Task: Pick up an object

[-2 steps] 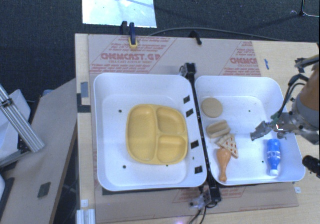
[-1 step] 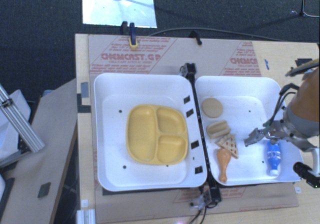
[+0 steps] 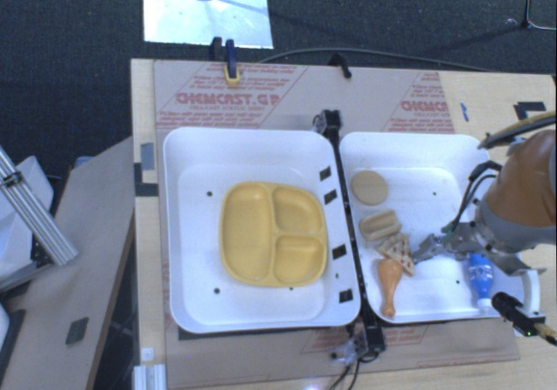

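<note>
My gripper (image 3: 428, 248) is reaching in from the right edge of the frame, low over the right bin (image 3: 418, 149), and I cannot tell how it is set. Its tip is sitting just beside a pale waffle-like piece (image 3: 397, 250). A bread-like piece (image 3: 379, 225) is lying above that, a round tan disc (image 3: 369, 187) higher up, a drumstick (image 3: 391, 285) below. A blue bottle (image 3: 479, 279) is lying lower right. The left bin (image 3: 191, 153) is holding a yellow divided plate (image 3: 272, 233).
</note>
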`<state>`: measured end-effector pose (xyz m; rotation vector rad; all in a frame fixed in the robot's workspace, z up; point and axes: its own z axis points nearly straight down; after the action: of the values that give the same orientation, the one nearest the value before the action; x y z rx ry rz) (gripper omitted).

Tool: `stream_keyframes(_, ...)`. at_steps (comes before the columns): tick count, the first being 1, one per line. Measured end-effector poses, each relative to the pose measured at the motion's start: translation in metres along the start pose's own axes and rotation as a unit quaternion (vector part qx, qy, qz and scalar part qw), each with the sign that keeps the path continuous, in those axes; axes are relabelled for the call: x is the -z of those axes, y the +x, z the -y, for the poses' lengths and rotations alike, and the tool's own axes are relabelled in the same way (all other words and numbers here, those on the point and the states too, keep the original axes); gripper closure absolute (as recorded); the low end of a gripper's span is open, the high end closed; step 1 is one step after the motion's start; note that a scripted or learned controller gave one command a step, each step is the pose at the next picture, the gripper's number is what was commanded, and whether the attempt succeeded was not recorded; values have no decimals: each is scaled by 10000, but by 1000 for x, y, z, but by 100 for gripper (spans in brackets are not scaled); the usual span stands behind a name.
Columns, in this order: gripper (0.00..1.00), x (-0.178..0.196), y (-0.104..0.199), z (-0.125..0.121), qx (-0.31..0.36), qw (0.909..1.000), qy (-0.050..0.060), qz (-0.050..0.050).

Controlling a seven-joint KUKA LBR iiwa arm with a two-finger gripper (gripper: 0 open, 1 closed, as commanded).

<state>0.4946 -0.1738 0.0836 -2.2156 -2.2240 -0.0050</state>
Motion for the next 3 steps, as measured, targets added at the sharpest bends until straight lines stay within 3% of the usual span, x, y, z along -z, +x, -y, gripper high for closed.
stream_keyframes(1, 100, 12, -1, -1, -4, 10000, -12, 12)
stream_keyframes(3, 100, 139, 3, -5, 4, 10000, -42, 34)
